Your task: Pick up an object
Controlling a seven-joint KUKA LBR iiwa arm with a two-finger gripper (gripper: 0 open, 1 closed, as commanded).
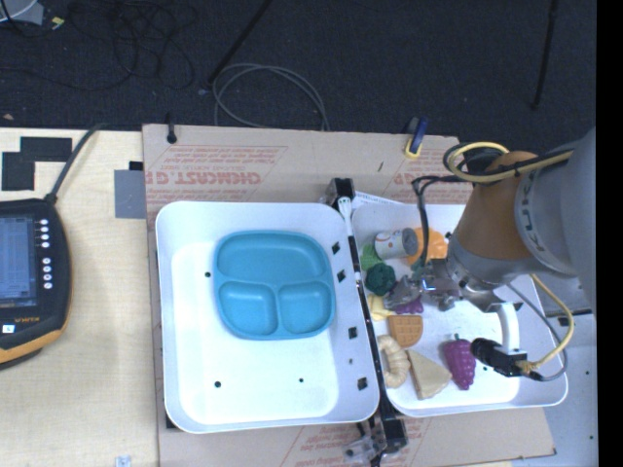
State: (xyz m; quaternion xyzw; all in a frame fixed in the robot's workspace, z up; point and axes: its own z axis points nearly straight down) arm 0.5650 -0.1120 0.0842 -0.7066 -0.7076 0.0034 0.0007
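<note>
gripper (421, 291) low in right bin (545, 392), grip state cannot tell | targets: toy food crowded beside it, purple grapes (459, 362) nearest free | blue tray (274, 284) alone in left bin (185, 377)

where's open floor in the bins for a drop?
Left bin: bare white all round the blue tray, widest below it, toward the near wall. Right bin: crowded, toy food piled along the divider from the green piece to the wedge, grapes beside, gripper over it.
</note>
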